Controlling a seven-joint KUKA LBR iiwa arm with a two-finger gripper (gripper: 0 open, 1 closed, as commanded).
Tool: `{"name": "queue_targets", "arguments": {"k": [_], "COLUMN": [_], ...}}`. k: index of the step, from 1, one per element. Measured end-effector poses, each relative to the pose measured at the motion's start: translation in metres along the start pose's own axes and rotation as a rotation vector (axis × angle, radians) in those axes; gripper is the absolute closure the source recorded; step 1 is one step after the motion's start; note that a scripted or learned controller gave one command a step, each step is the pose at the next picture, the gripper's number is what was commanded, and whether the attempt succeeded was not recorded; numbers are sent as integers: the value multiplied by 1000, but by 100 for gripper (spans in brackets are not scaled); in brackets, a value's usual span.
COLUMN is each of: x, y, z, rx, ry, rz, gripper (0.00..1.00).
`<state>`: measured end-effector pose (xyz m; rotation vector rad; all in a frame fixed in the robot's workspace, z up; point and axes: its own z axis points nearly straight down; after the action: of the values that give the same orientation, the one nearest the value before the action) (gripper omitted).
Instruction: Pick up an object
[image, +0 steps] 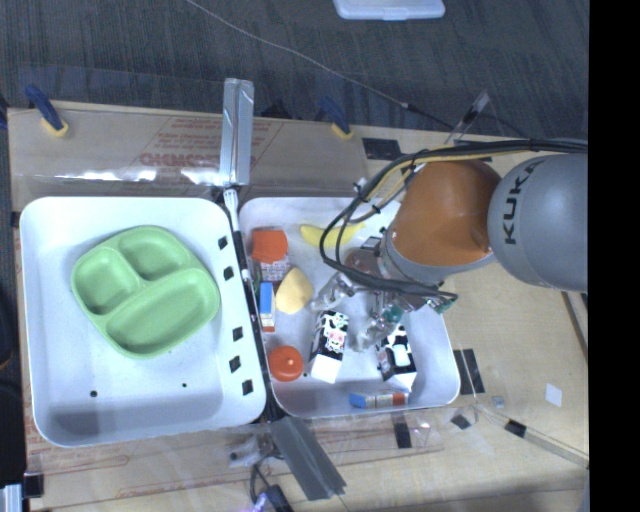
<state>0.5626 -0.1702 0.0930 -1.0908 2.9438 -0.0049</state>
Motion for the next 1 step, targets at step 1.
{"name": "queue_targets", "arguments": {"k": [1], "x": [10], "y": [52], "z": [1], "rx": [-6], "ry": [1], "rz": [36], "gripper": [0]}}
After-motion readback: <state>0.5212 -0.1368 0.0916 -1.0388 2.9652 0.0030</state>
